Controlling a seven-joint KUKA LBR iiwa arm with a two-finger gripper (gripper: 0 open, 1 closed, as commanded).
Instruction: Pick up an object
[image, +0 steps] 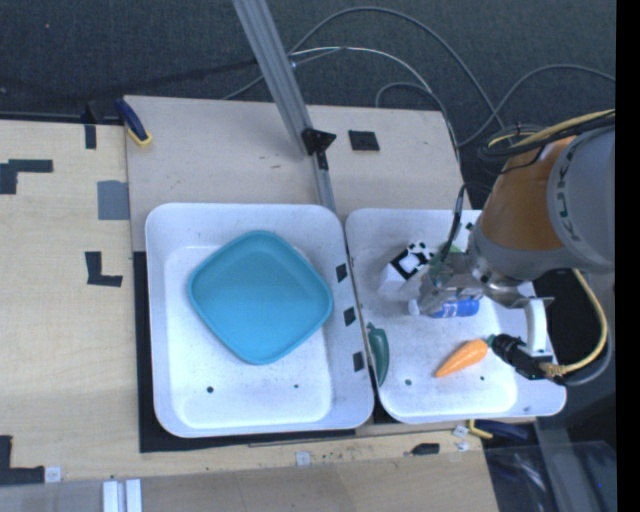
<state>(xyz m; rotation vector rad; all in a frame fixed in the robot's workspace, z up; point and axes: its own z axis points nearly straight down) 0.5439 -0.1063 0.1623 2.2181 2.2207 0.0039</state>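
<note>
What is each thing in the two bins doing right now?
Blue plate: lying flat in the left bin.
Toy carrot: lying on its side in the right bin.
Green thing: lying at the right bin's left edge.
Gripper: down in the right bin, over a blue and white object.

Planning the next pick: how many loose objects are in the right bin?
3: an orange carrot near the front, a dark green item at the left wall, a blue-white object under the gripper. The arm may hide more.

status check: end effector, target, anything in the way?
End effector low in right bin, over a blue-and-white object; grasp unconfirmed. Carrot and green item lie apart nearby. Teal plate sits in left bin.
</note>
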